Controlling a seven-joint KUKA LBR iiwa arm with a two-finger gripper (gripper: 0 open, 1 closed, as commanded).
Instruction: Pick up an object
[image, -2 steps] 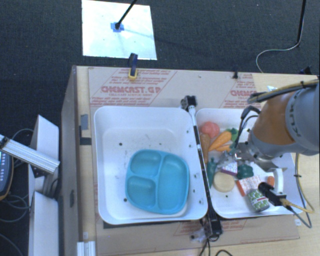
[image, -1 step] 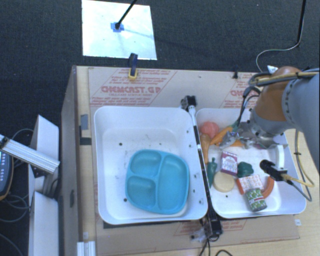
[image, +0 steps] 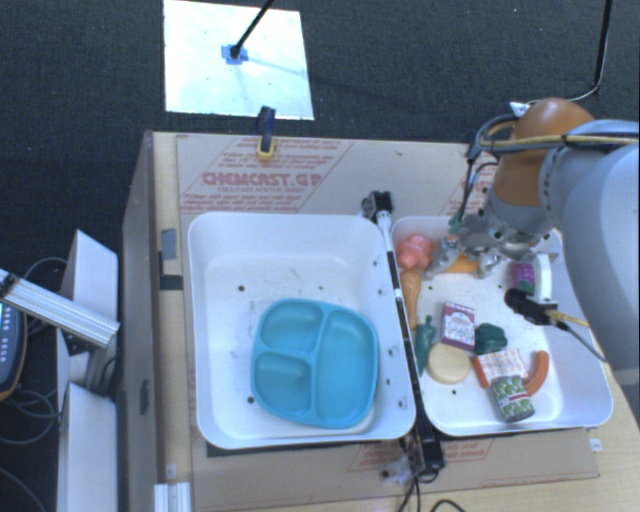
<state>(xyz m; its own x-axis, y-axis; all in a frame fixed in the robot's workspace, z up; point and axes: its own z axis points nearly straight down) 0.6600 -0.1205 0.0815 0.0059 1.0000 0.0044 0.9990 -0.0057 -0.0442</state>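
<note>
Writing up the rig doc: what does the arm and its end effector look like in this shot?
The arm is smooth, rounded light grey, with an orange band above the wrist. Below that sits a metallic silver gripper assembly. Thin dark cables loop around the wrist, and a black connector with a cable trails off the arm's lower side. No legible markings are visible.

We look down on a bench topped with a brown protective sheet (image: 300, 175) printed in red lettering, and we take that sheet as our landmark. Around it lies dark carpet (image: 80, 100). Beyond its far edge a pale square panel (image: 238, 60) rests on the carpet, bright with reflected light, a thin dark rod crossing it. Left of the sheet we see a slanted aluminium rail (image: 60, 308) and loose cables (image: 30, 400).
</note>
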